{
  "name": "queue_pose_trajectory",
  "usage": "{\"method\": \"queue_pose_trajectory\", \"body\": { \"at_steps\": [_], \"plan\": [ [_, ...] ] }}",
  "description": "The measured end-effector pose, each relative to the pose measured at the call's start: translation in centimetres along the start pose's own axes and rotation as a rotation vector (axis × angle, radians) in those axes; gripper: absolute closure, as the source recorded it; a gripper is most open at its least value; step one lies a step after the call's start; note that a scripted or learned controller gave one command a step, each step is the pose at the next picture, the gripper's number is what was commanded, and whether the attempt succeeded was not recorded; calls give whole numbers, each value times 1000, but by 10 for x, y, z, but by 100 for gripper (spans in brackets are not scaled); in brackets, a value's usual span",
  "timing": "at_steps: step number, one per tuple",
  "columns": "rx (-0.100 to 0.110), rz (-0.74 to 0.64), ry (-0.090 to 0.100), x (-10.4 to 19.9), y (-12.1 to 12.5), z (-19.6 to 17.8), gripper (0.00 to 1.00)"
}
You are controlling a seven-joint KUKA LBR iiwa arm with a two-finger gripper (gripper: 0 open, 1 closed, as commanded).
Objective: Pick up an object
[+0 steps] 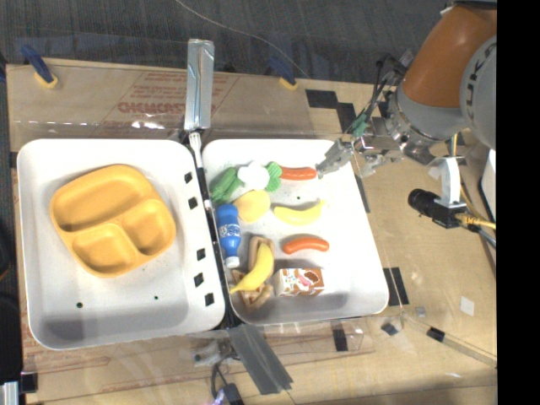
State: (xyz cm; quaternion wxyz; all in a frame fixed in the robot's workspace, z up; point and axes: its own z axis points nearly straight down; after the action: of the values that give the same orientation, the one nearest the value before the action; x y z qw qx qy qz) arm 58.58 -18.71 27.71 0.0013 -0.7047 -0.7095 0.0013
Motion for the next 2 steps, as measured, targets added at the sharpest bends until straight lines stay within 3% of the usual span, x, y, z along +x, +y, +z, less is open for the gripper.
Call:
{"method": "queue_pose_trajectory", "body": {
  "at_steps": [1,2],
  "plan": [
    [7,339,2,27,-1,124,0],
    [5,419,2,73,-12,182,0]
  ]
}}
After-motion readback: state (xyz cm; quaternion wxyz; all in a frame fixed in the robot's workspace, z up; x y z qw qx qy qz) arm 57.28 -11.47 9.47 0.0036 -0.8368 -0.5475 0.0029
